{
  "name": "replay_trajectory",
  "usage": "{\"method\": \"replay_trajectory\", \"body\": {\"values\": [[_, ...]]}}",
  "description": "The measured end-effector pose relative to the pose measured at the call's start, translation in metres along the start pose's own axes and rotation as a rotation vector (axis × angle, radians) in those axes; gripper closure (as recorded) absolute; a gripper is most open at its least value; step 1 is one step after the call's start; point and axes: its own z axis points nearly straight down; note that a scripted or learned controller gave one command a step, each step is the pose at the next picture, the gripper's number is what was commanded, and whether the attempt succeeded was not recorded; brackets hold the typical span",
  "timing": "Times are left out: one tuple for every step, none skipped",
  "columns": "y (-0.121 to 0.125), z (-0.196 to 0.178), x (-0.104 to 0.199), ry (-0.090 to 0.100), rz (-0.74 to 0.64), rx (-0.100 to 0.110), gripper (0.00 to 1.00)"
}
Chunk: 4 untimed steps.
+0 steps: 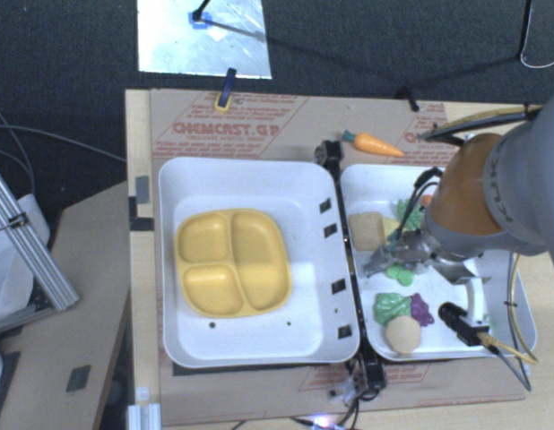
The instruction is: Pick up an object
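Observation:
My gripper (391, 260) is low in the right bin (519, 316), reaching in from the right under the grey arm with its orange band (465, 191). It hangs just above a small green piece (400, 277) and just right of a beige block (367, 231). Nearer the front lie a green leafy toy (391, 307), a purple grape bunch (422, 310) and a pale round ball (402, 335). Another green item (406, 210) pokes out behind the gripper, partly hidden by the arm. I see nothing clearly held.
The left bin (196, 173) holds a yellow divided plate (232, 262). An orange carrot (374, 144) lies on the cardboard behind the right bin. A central divider with black clips (334, 240) separates the bins.

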Motion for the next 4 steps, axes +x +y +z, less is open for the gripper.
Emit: {"method": "replay_trajectory", "body": {"values": [[0.001, -0.012, -0.001, -0.002, 0.001, -0.006, 1.0], [0.046, -0.051, -0.045, -0.001, 0.0, 0.0, 1.0], [-0.038, -0.142, 0.039, 0.003, -0.004, 0.005, 1.0], [-0.049, -0.205, 0.082, 0.002, -0.004, 0.0, 1.0]]}}
